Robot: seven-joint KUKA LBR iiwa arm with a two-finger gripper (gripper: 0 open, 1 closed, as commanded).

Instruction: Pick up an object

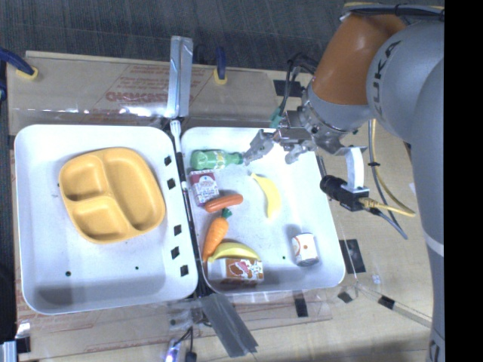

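Gripper hangs with jaws spread and nothing between them, over the right bin rear. Yellow banana slice lies just below-front, long axis running front-to-back.

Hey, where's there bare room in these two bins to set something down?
Left bin: bare floor around the yellow divided plate, widest below it. Right bin: open patch between banana slice, carrot and small can. Its left edge is crowded, green bottle down to juice box.
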